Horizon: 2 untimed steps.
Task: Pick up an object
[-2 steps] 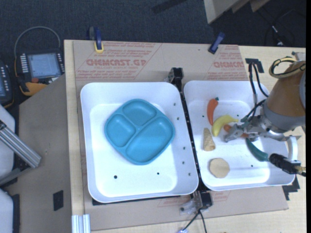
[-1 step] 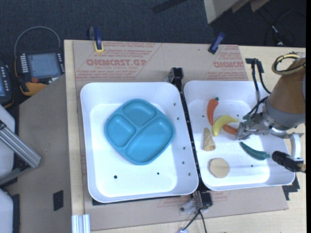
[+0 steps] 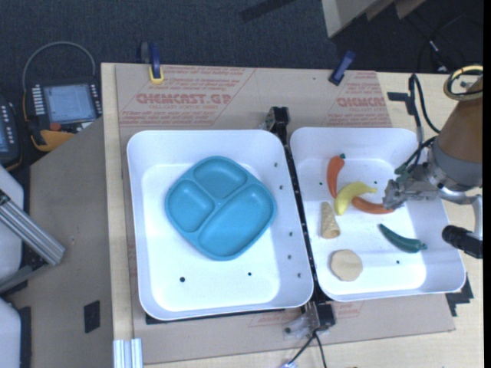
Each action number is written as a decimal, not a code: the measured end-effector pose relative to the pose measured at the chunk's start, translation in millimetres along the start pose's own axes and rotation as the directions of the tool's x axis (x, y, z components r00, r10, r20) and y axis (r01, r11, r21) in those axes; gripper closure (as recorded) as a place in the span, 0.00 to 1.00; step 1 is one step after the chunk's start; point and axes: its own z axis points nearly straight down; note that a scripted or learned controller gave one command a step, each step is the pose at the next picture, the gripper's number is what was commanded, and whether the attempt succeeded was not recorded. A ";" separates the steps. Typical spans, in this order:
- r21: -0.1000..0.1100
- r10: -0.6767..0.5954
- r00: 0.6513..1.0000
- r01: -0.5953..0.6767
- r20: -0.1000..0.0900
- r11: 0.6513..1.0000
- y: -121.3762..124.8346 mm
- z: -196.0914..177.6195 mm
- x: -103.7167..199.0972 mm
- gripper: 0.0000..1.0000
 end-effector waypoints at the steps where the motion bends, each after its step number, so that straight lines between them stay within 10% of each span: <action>1: -0.001 0.001 1.000 -0.001 0.000 1.000 0.8 -43.7 -4.3 1.00; 2: -0.002 -0.001 1.000 0.001 0.001 1.000 2.7 -106.5 0.8 1.00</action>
